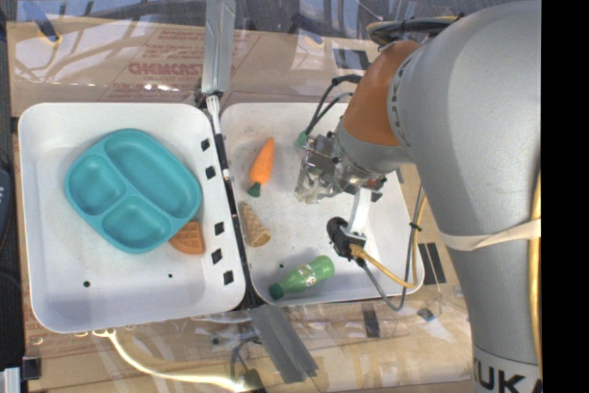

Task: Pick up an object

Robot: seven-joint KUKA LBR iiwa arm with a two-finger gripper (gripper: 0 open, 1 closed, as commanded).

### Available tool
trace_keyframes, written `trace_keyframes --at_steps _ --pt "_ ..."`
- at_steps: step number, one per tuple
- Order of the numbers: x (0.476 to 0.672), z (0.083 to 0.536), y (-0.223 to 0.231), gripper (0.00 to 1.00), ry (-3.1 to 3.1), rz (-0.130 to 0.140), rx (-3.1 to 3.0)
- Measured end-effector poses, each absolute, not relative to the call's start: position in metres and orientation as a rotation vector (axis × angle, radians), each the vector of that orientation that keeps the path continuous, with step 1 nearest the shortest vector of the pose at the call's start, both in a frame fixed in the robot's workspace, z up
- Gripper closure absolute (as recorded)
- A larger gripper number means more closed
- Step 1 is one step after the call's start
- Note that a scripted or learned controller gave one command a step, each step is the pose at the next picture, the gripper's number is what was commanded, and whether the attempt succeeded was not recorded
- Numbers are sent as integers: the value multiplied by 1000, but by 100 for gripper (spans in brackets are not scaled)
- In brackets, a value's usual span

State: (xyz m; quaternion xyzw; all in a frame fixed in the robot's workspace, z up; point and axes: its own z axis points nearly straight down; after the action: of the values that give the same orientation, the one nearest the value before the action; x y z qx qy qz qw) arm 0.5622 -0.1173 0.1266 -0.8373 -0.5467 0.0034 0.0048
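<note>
Arm (460,133) enters from the right, bulky grey body over the right side of the right bin (281,120), orange band just above the wrist. Left bin (37,225) carries a teal divided plate (133,189), tilted on the floor, with a waffle-patterned piece (189,240) touching its lower right edge. Right bin holds the loose items: green bottle (302,277) lying on its side near the front wall, long axis running left-right, slightly raised toward the right; carrot (261,166) with orange body up and green end down, long axis near vertical in the view, slightly slanted; small cone-like wafer (254,225) close to the divider. Gripper (316,175) sits low over the middle of the right bin, nothing visible in it; whether it is spread or closed, cannot tell, the metalwork is too tangled at this angle. Key relation: carrot lies just to the gripper's left, near but apart, long axis roughly across the line of approach. Judgement: carrot is the nearest candidate; a short leftward shift and descent would be needed. Bottle lies further, toward the front.
</note>
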Motion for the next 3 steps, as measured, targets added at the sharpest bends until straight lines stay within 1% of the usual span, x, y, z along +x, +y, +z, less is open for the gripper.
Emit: trace_keyframes --at_steps 1,2,3 --pt "557 114 -137 100 -1119 7 -2931" --pt "574 198 -204 100 -1172 -1 -2913" --pt "649 237 -201 100 -1239 -1 -2885"
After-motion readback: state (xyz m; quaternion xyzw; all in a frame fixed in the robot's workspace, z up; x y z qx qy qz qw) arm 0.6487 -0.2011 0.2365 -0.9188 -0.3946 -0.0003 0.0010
